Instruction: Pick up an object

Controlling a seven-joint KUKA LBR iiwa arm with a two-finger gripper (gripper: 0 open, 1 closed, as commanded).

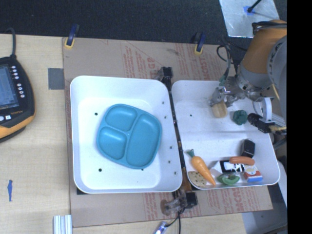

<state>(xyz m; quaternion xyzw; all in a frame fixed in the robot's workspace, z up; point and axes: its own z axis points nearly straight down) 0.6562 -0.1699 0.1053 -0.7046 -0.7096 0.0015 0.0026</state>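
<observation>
**Gripper low at the right bin's far edge**

The grey two-finger gripper (222,97) hangs over a tan cork-like cylinder (219,110); its grip can't be judged. A dark green lump (239,116) sits just beside, with an orange plastic carrot (201,169) at the near edge.

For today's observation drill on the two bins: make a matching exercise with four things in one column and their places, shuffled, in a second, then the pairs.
Things:
1. Blue plate
2. Carrot
3. Tan block
4. Green lump

Places:
A. Right bin, far half, right of the tan block
B. Middle of the left bin
C. Right bin, near left corner
D. Right bin, just below the gripper

Pairs: 1-B, 2-C, 3-D, 4-A
</observation>
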